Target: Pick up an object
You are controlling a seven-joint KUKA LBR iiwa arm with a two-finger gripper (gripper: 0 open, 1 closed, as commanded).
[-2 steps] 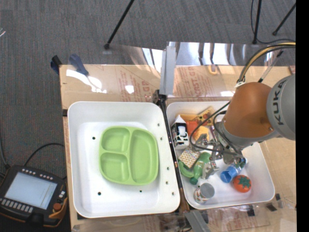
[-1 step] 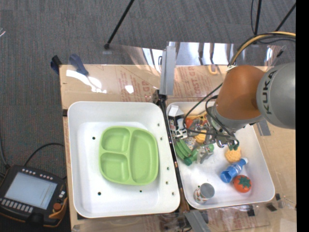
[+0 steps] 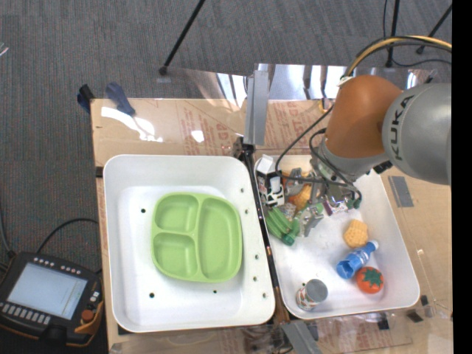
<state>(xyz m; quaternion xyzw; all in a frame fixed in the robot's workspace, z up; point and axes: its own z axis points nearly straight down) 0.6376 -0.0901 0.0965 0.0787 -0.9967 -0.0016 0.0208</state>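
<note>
Orange-banded, the arm (image 3: 383, 127) reaches down into the right bin (image 3: 402, 268), with the hand (image 3: 324, 201) low over a crowded heap at the bin's upper left: green pieces (image 3: 282, 226), an orange lump (image 3: 301, 195) and a black-and-white item (image 3: 274, 190) lie touching one another. Whether the hand is clenched or released I cannot tell; it is too tangled in clutter. Likely risks: pinching two things together, or nudging the heap aside and closing on nothing. Easier targets, the yellow piece (image 3: 356, 233), blue bottle (image 3: 357, 259), tomato (image 3: 370, 279) and can (image 3: 314, 293), sit apart lower down.
</note>
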